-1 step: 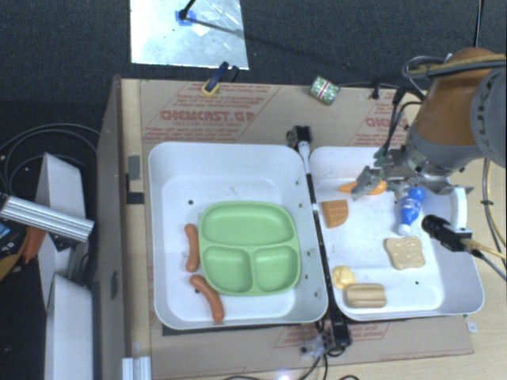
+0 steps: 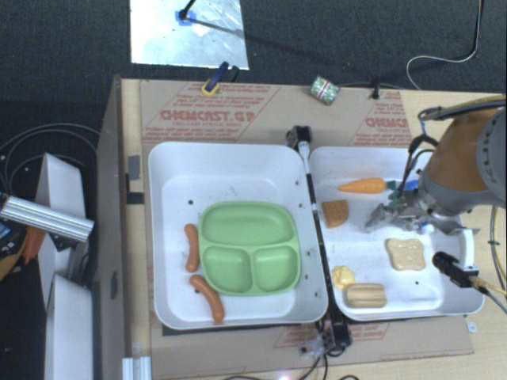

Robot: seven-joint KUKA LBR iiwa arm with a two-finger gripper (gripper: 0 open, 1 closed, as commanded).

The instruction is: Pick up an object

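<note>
My gripper (image 2: 382, 217) hangs low over the middle of the right bin (image 2: 453, 305), reaching in from the right below the orange-banded wrist. An orange carrot (image 2: 363, 186) lies just above and left of it. To its left a brown square of toast (image 2: 335, 212) rests near the bin's left wall. A pale bread slice (image 2: 405, 253) lies just below and right of the gripper. At the bin's front sit a small yellow piece (image 2: 342, 275) and a tan bread roll (image 2: 366, 295). I see nothing held.
The left bin (image 2: 170, 169) holds a green divided plate (image 2: 250, 246) and two sausages (image 2: 191, 248) (image 2: 208, 298) along its left and front. A black divider (image 2: 313, 212) runs between the bins. A small green can (image 2: 324, 89) lies on the cardboard behind.
</note>
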